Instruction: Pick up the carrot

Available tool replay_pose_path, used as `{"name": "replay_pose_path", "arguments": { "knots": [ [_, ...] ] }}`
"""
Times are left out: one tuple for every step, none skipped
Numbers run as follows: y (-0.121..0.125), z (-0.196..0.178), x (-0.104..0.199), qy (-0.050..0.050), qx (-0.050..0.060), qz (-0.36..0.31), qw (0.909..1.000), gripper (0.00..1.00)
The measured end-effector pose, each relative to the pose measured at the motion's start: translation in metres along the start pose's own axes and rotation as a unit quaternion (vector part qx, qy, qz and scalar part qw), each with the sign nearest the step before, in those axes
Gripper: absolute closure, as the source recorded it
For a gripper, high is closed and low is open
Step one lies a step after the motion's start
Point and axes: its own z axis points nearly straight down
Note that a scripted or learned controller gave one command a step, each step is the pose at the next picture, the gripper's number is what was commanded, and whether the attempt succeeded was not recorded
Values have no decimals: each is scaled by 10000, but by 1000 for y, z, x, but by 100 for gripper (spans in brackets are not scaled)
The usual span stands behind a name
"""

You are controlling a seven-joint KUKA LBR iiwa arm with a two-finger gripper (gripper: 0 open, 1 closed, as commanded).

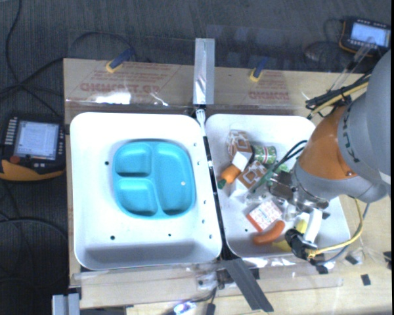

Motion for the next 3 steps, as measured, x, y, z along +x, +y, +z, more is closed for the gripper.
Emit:
{"name": "replay_pose_path", "arguments": {
  "knots": [
    [-2, -7, 0, 5, 38, -3, 10000, 100],
    [60, 10, -31, 13, -67, 1141, 9934, 100],
    [82, -11, -60, -38, -19, 199, 9998, 100]
  ]
}}
